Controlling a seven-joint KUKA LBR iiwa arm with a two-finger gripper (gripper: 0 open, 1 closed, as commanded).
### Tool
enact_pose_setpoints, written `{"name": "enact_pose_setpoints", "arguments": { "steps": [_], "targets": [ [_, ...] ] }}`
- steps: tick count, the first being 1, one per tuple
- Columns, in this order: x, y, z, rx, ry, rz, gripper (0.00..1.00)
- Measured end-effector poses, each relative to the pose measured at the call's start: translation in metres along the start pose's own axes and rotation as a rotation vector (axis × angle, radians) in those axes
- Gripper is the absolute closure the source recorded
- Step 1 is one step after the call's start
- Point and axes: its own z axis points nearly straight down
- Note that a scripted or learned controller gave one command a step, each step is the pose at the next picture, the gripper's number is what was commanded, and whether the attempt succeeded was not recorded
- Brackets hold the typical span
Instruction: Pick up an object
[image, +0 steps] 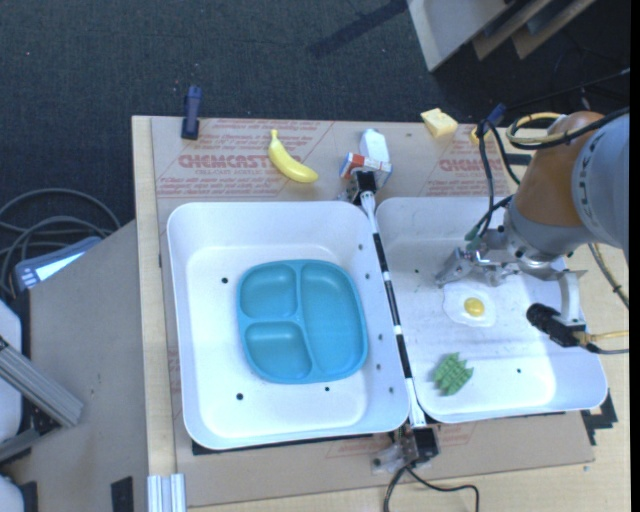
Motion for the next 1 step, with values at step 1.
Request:
{"name": "enact_pose_setpoints", "arguments": {
  "steps": [1],
  "targets": [
    [-0.0108, -0.0474, -0.0005, -0.001, 0.000, 0.001, 0.00]
  ]
}}
